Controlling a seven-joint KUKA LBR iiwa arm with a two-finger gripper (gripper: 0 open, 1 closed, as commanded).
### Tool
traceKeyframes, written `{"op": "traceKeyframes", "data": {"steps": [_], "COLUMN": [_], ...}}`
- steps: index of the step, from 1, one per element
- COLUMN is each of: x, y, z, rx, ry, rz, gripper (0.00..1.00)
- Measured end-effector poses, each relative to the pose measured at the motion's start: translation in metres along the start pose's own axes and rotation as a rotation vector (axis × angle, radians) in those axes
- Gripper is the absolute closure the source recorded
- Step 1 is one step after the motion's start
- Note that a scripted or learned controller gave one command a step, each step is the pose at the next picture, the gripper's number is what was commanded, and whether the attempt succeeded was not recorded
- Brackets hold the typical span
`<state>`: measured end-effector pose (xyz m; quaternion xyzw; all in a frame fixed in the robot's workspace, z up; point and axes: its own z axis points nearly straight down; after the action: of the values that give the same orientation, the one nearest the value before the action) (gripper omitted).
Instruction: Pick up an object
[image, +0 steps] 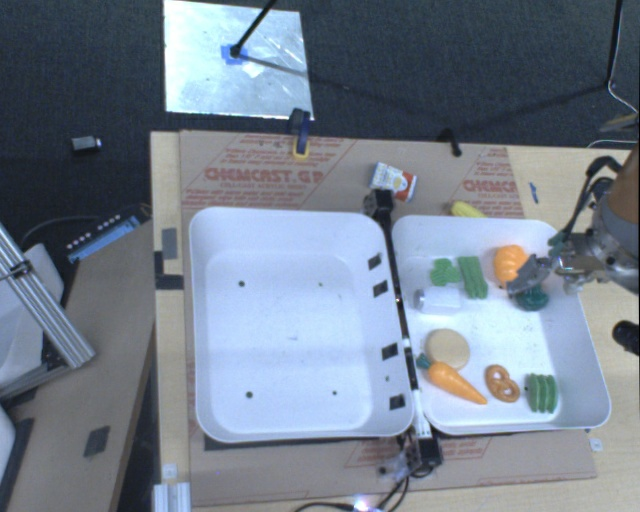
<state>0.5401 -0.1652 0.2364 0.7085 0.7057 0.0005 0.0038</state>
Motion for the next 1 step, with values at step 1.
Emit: {"op": "traceKeyframes", "data": {"steps": [1], "x": [0.005], "y": [0.0007], "z": [-0.0094], "rx": [0.0], "ry": [0.003], "rz": [-0.007], "gripper": [1.0]}}
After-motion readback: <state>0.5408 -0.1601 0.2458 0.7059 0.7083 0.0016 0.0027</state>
